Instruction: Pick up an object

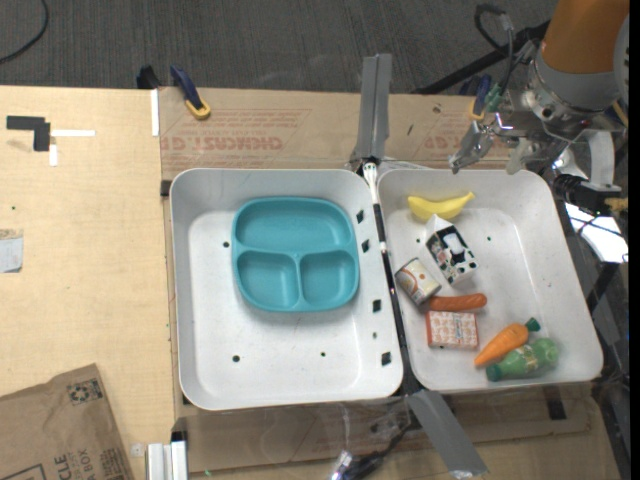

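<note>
The bench [80, 298] is pale wood with cardboard sheets. Two white bins sit on it side by side, the left bin [200, 368] touching the right bin [560, 228].

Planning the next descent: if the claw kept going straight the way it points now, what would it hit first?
Probably the far rim of the right bin, with the banana just beyond; the claw angles down-left, but depth is unclear.

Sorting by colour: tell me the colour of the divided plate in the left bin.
Teal, plain; the divided plate shows best in the camera view.
</note>
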You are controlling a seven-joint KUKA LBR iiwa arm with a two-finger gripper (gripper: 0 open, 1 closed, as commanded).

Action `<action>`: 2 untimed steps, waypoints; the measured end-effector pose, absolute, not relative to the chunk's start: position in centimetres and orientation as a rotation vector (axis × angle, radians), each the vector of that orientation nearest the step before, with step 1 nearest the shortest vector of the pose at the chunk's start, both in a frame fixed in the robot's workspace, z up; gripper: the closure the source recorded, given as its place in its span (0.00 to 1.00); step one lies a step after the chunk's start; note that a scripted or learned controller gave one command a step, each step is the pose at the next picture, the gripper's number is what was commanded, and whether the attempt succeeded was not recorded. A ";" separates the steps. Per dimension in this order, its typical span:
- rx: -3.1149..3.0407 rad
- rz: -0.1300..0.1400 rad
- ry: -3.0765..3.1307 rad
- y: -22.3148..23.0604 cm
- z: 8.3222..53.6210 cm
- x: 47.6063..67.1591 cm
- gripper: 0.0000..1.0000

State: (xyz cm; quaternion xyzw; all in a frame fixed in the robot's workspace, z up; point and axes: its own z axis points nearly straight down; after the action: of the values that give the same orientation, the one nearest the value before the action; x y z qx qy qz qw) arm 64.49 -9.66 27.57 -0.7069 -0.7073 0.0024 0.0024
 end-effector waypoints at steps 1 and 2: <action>-2.196 0.009 -2.240 -9.9 15.7 65.1 0.00; -2.197 0.007 -2.241 -9.9 15.8 65.2 0.00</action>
State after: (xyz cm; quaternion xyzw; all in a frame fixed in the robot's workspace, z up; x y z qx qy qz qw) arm 65.16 -9.91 15.84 -0.7000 -0.7142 0.0023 0.0016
